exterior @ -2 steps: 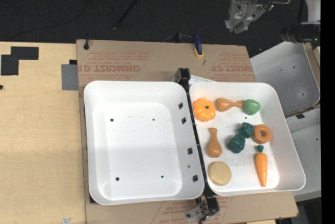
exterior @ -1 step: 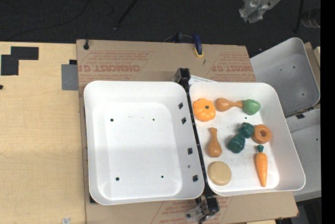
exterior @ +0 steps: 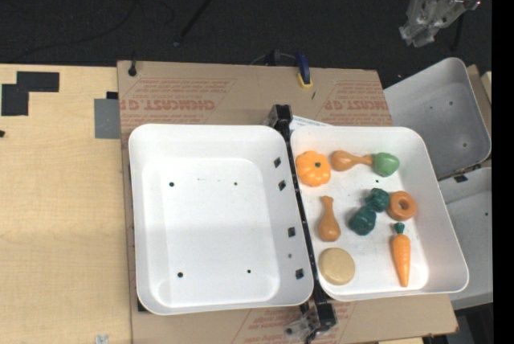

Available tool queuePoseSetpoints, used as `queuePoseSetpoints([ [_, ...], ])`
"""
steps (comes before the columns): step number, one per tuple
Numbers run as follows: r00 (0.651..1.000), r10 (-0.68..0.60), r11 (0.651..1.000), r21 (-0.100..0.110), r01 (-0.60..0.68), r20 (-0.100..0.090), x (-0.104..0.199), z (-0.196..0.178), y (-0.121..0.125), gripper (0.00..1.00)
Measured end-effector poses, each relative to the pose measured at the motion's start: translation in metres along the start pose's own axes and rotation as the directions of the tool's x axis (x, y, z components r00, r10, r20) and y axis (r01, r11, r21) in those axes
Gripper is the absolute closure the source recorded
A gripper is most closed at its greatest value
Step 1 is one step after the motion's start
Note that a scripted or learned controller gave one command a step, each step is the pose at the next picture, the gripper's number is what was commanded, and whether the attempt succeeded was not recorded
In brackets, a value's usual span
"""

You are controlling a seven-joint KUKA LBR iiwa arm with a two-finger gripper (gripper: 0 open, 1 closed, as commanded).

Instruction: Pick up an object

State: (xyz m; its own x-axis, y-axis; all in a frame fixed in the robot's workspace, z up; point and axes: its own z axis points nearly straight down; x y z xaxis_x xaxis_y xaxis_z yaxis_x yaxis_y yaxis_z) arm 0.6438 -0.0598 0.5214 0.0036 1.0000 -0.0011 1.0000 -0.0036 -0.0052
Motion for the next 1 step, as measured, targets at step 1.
queuePoseSetpoints([
  [1,1.0,0.002,1.0,0.015,-0.002,-0.002,-0.0558,0.1617,-0.0011,1.0],
])
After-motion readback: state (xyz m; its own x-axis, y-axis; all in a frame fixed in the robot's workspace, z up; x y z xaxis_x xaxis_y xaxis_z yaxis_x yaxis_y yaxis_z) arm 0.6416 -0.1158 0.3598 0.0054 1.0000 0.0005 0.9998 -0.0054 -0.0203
